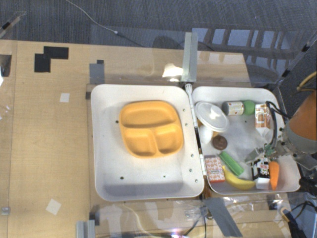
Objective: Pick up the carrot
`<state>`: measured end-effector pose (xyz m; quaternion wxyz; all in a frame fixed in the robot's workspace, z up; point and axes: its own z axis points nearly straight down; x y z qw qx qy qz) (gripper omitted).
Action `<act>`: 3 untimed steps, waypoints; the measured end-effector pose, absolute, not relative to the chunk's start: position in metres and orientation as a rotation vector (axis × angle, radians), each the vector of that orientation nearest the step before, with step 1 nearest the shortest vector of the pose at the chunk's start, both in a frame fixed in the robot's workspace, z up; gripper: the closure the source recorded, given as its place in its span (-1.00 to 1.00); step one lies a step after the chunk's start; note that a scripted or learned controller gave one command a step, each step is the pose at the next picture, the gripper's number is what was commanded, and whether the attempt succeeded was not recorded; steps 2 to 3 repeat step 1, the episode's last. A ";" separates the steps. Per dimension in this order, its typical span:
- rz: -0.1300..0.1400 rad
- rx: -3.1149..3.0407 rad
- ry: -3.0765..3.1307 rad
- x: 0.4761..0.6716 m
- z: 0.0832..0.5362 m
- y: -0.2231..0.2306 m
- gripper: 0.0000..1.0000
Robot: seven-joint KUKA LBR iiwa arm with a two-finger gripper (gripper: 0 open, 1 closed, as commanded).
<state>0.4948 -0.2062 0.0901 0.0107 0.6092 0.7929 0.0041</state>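
Note:
The carrot (274,175) is a short orange piece lying in the near right corner of the right bin (247,94), against its right wall. A small black and white carton (260,172) touches its left side. My gripper (267,151) hangs low over the bin just beyond the carrot, at the end of the grey arm with the orange band (303,121) reaching in from the right. Nothing shows in its grasp, and the carrot rests on the bin floor.
The right bin also holds a banana (238,181), a green stick-shaped item (231,162), a red and white box (214,168), a brown ball (219,143), a white bowl (212,116), a green bottle (238,107) and a snack packet (262,117). The left bin (106,148) holds a yellow divided plate (150,128).

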 end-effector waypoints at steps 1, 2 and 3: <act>0.011 1.886 2.471 0.498 0.101 -0.208 1.00; 0.011 1.886 2.471 0.498 0.101 -0.208 1.00; 0.011 1.886 2.471 0.498 0.101 -0.208 1.00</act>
